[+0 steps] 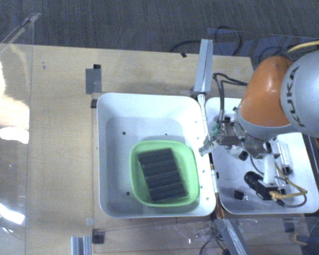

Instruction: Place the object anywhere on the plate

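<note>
One green plate (190,166) (bearing one dark ridged block (160,175)), two white bins (111,158)

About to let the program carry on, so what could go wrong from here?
1. The dark ridged block already lies on the green plate; another pick might drag it off.
2. The arm hangs over the right bin near loose cables, which could snag.
</note>
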`<state>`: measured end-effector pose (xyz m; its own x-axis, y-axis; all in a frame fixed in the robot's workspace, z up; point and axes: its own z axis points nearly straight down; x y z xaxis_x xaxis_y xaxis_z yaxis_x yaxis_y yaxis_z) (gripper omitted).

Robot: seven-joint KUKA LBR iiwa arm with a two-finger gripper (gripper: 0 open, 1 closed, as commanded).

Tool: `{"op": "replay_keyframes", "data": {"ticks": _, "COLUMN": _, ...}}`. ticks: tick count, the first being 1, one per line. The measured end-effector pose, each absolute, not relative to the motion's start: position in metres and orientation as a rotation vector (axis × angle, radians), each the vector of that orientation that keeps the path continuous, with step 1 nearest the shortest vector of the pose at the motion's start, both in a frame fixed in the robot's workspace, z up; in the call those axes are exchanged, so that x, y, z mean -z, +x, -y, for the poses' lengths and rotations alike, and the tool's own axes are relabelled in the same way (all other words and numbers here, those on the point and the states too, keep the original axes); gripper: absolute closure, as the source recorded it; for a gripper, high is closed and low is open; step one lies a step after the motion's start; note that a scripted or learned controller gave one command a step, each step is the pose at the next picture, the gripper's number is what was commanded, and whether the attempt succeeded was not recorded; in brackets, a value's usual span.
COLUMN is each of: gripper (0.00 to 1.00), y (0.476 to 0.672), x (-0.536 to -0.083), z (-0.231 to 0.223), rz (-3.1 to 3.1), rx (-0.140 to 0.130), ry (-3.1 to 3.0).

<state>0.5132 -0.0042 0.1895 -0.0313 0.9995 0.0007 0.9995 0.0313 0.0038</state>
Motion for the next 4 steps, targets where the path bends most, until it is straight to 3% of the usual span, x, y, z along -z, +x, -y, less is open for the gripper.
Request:
{"op": "replay_keyframes", "data": {"ticks": 1, "gripper": 1.00, "y": 0.515, "x": -0.200, "z": 0.004, "rz": -2.253, "rx": -0.012, "ry": 2.181}}
{"op": "replay_keyframes", "data": {"ticks": 2, "gripper": 1.00, "y": 0.514, "x": -0.294, "z": 0.150, "rz": -2.397, "rx": -0.008, "ry": 2.013}}
{"op": "replay_keyframes", "data": {"ticks": 3, "gripper": 1.00, "y": 0.508, "x": -0.166, "z": 0.097, "rz": -2.787, "rx": -0.005, "ry": 1.438}}
{"op": "replay_keyframes", "data": {"ticks": 4, "gripper": 1.00, "y": 0.554, "x": -0.242, "z": 0.206, "rz": -2.854, "rx": -0.002, "ry": 1.288}}
